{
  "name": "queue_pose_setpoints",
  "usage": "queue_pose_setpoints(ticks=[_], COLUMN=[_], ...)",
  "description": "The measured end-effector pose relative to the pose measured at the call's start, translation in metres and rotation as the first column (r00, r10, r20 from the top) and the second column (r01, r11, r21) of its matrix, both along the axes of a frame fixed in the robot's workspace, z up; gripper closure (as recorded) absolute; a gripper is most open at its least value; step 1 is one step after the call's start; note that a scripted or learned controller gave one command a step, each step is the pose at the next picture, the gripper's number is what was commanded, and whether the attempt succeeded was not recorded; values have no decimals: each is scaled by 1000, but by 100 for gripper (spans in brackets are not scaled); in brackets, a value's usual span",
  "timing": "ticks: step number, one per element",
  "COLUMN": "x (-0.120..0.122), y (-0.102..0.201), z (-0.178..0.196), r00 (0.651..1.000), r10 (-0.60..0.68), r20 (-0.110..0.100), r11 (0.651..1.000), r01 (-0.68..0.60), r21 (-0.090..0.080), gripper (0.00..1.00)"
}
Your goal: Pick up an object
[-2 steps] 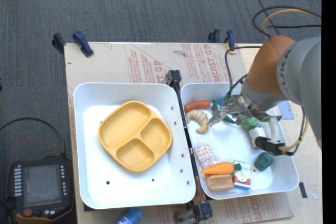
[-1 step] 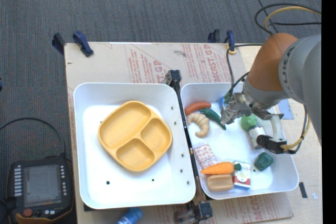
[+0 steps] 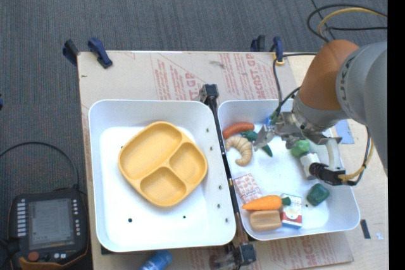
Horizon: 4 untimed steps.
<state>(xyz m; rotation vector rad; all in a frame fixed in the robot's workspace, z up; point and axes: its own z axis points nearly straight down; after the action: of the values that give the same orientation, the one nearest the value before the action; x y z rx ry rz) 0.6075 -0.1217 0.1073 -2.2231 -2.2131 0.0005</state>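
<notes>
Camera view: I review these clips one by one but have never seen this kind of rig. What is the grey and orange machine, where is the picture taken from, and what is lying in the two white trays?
The picture comes from one fixed camera above the bench, looking down at a slant. The grey machine with the orange band is a robot arm reaching in from the right. Its gripper, a two-finger claw, is low over the right bin, near a croissant and a small sausage. I can't tell whether it holds anything.

The left bin holds a yellow divided plate. The right bin holds toy food: a carrot, a bread piece, a small box and green pieces. Blue clamps hold the cardboard-covered bench. A control pendant sits at lower left.
</notes>
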Motion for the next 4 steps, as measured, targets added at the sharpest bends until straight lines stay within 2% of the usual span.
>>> queue_pose_setpoints(ticks=[1,2,3,4], x=[0,0,36,37], y=[0,0,-19,-18], z=[10,10,-20,-9], r00=[1000,1000,1000,1000], r10=[-1,-2,8,11], r20=[-1,-1,1,1], r11=[1000,1000,1000,1000], r01=[1,2,-8,-11], r21=[1,1,-2,-2], gripper=[100,0,0,100])
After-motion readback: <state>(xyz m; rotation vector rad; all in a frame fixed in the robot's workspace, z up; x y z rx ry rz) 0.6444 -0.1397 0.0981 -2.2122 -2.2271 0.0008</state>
